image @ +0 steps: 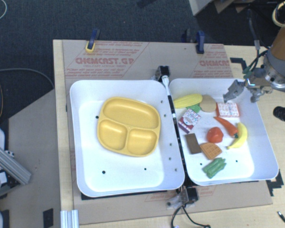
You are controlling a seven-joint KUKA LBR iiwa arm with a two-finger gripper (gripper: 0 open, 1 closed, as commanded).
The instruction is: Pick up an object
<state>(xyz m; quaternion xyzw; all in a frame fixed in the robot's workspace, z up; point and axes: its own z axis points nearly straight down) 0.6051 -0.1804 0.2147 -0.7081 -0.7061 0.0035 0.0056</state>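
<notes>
The right bin point(261, 167) holds several toy foods: a yellow corn cob point(187, 100), a beige round piece point(208, 103), a pink and white box point(228, 110), a carrot point(226, 125), a banana point(240, 136), a red tomato point(215, 135), a brown bar point(192, 143), a waffle square point(211, 150), green beans point(213, 166) and a red and white packet point(188, 120). My gripper point(242, 93) hangs over the bin's far right corner, just above the pink and white box. It is open, its two fingers spread apart with nothing between them.
The left bin point(85, 160) carries a yellow divided plate point(128, 126). A ridge with black clips runs between the two bins. Cardboard lies under both, clamped at the far edge by a yellow clamp point(91, 42) and a blue clamp point(199, 41).
</notes>
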